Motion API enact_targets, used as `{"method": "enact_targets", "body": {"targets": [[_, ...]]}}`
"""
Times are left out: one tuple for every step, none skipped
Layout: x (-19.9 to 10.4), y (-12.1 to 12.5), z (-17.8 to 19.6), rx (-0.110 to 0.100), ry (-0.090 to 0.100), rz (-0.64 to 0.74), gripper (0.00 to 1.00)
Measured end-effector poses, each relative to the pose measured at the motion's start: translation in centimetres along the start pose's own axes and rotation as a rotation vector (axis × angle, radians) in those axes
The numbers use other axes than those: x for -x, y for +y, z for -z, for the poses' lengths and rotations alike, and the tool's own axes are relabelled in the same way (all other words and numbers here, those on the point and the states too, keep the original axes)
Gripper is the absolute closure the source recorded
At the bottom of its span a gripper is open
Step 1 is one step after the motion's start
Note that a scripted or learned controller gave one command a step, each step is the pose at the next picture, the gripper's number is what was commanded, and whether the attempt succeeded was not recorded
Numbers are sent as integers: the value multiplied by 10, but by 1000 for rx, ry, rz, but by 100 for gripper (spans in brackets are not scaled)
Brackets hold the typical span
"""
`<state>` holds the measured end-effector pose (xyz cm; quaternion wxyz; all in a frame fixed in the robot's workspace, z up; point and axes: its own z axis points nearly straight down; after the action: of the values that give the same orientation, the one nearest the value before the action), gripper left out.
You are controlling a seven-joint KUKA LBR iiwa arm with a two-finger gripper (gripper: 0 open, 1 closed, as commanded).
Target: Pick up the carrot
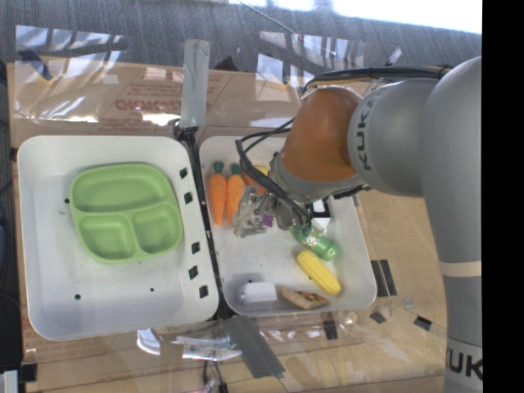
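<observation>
Bench is covered with brown cardboard (123, 97) and clear plastic sheeting; two shallow white bins are set side by side on it. Left bin (41, 244) is occupied by a green divided plate (125, 211) with three compartments, lying flat near the bin's middle.

Right bin (360, 260) is reached into from the right by the grey arm (426, 137), orange band (323, 133) seen above the wrist. Gripper (255, 215) is positioned low over the bin's upper-left part, just right of the carrots. Finger state cannot be told: the tips are blurred and cluttered by cables.

Two carrots are seen side by side near the bin's left wall, green tops pointed to the far rim: left carrot (217, 196), right carrot (236, 191). The right one is just beside the gripper, contact unclear. Nothing is seen clamped.

Also in the right bin: green item (318, 242) below the wrist, yellow corn cob (318, 272) next to it, white block (260, 291) and brown flat item (303, 299) at the near rim.
</observation>
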<state>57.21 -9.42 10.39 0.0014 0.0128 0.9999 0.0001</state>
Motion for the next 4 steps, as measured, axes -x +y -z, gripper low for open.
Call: {"method": "enact_targets", "body": {"targets": [[-24, 11, 90, -1, -2, 586, 100], [-37, -27, 184, -4, -5, 785, 100], [-36, -54, 186, -3, -4, 976, 100], [-36, -54, 185, -3, -4, 975, 0]]}}
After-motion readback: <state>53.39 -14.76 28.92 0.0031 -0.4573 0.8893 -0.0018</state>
